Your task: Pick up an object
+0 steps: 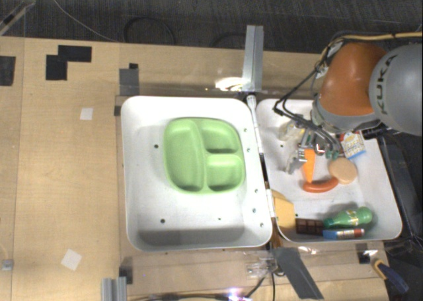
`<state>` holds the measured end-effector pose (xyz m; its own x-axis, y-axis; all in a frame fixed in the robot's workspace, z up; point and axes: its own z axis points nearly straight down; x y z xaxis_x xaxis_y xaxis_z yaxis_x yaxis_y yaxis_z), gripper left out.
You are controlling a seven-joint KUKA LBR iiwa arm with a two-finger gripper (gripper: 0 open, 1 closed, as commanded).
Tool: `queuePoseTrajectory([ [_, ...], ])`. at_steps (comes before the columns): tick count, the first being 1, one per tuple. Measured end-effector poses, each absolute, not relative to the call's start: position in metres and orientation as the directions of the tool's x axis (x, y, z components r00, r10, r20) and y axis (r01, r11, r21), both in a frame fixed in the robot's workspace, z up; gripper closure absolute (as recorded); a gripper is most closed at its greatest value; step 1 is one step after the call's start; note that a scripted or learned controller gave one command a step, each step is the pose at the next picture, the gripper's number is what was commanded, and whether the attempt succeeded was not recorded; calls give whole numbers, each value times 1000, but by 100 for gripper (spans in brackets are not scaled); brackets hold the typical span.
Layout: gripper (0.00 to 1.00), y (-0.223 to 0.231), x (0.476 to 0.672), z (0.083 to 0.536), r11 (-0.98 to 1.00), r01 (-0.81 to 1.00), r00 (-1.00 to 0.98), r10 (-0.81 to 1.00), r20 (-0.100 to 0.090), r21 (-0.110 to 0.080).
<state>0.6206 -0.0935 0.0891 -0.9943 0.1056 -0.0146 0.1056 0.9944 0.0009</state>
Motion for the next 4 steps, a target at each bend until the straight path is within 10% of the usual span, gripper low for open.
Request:
queuePoseTrajectory([
  [1,100,-92,625,105,995,100,-995,100,-30,1],
  [2,100,-50,658,190,950,311,-950,311,-14,5],
  [4,100,-76,650,278,957,289,-957,289,-12,2],
])
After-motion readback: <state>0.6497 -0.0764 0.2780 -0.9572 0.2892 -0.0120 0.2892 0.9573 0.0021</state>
